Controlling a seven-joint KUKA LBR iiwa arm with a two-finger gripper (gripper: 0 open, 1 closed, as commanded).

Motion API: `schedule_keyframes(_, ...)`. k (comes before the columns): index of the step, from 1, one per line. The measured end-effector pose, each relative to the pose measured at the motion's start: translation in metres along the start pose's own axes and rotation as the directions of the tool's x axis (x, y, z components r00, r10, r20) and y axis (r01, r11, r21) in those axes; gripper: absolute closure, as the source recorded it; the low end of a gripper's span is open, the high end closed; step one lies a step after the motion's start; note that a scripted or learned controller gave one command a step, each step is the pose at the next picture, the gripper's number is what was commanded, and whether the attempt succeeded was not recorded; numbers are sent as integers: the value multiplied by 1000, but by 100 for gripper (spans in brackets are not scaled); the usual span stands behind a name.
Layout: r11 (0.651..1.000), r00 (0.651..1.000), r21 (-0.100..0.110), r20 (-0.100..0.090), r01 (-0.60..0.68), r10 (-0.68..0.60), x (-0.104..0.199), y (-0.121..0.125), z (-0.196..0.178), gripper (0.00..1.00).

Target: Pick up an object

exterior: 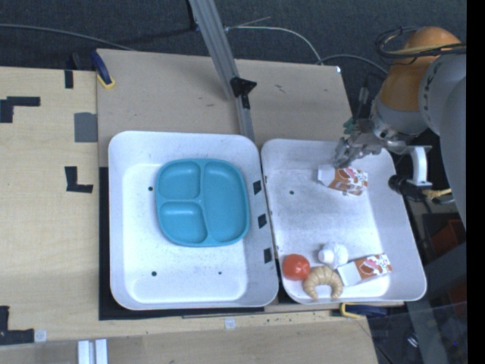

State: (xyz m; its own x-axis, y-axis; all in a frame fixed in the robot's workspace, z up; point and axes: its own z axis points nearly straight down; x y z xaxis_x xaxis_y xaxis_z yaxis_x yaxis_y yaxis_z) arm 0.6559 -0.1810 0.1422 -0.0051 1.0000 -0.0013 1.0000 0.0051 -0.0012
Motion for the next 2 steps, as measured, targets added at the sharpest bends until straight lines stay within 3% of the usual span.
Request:
schedule_keyframes(1,1000,1000,-6,0,-3,3,4,6,-62,100)
schedule_keyframes(2,1000,1000,-2,-1,-4,4,4,7,-69,100)
